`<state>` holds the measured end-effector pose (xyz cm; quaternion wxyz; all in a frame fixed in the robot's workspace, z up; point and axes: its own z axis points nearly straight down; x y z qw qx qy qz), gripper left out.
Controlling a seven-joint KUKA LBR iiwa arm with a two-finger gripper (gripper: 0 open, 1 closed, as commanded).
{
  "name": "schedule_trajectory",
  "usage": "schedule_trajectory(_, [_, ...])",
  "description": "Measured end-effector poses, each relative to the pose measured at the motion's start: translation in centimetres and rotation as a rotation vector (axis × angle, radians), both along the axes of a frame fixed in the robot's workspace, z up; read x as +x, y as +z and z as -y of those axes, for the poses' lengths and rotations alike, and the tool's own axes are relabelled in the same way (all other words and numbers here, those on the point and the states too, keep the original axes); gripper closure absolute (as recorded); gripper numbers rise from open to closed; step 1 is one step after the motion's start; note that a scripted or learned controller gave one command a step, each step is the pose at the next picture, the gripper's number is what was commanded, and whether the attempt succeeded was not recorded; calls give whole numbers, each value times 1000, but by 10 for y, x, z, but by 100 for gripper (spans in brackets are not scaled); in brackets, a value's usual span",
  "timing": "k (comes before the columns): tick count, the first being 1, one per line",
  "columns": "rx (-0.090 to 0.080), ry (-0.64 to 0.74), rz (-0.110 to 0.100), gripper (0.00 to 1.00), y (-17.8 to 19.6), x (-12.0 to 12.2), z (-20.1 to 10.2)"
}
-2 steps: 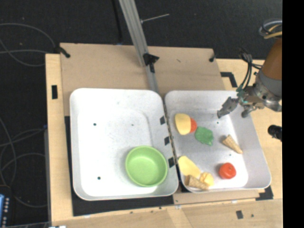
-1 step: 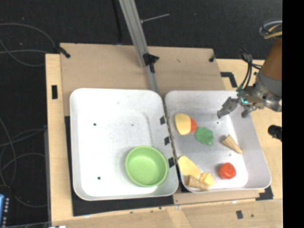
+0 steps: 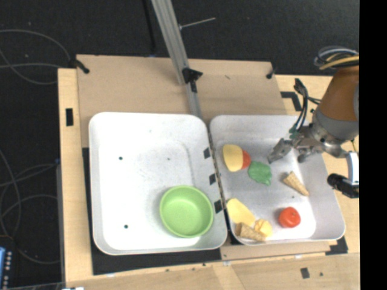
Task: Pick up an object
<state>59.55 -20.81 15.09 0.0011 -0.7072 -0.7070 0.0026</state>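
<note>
Right bin (image 3: 314, 132): gripper (image 3: 289, 153) hovering just above green piece (image 3: 260, 173), fingers' spread indiscernible, likely lining up a grasp; tomato (image 3: 289, 217) and cone (image 3: 295, 183) nearby.

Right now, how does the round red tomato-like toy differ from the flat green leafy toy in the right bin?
The round red tomato-like toy is ball-shaped, while the flat green leafy toy lies low with a ragged outline. The red one sits near the bin's front edge; the green one lies mid-bin, closer to the gripper. The red one is the smaller of the two. Both rest untouched in the right white bin.
</note>
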Motion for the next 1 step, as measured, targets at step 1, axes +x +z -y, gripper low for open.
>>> schedule_trajectory(1, [0,-2,4,0,-51,0,2])
